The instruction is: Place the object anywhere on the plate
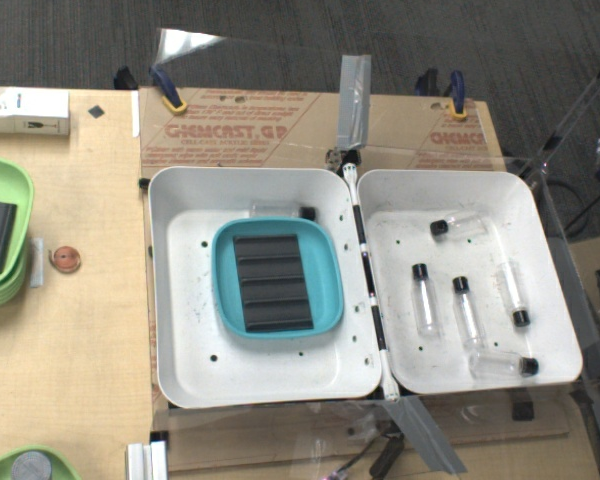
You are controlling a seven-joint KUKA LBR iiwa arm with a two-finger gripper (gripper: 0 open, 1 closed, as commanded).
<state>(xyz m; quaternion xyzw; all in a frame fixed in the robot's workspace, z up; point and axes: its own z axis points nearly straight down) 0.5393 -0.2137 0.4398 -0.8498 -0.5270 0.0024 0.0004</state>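
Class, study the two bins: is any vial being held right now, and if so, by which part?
Nothing is held. All five vials lie loose in the right bin, for example one capped vial. The teal plate sits in the left bin.

arm's colours, shapes, markings — cannot tell

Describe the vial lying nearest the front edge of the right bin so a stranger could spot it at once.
Start at the right white bin, the one beside the bin holding the teal plate. Several clear vials with black caps lie scattered there; go to the corner nearest the camera. The vial there lies almost crosswise, cap pointing right, while its neighbours lie more lengthwise.
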